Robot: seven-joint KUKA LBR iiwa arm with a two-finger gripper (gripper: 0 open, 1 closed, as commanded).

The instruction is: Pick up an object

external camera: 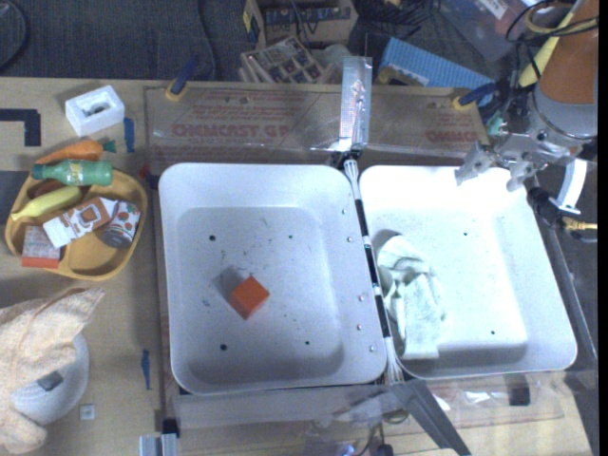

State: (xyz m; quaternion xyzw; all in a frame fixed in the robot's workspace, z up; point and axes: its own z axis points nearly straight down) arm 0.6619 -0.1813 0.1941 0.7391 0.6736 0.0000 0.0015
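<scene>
The claw point(495, 168) is seen spread wide, nothing held, over the right bin's point(546, 255) far edge. Well down-left of it, an orange block point(251, 295) is lying in the left bin point(190, 207).

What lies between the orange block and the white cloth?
In the camera view, the orange block and the white cloth lie in different bins; between them are bare floor of the left bin and the two bins' adjoining rims.

one fixed overhead camera, slanted down, both white bins point(190, 198) in frame
</scene>
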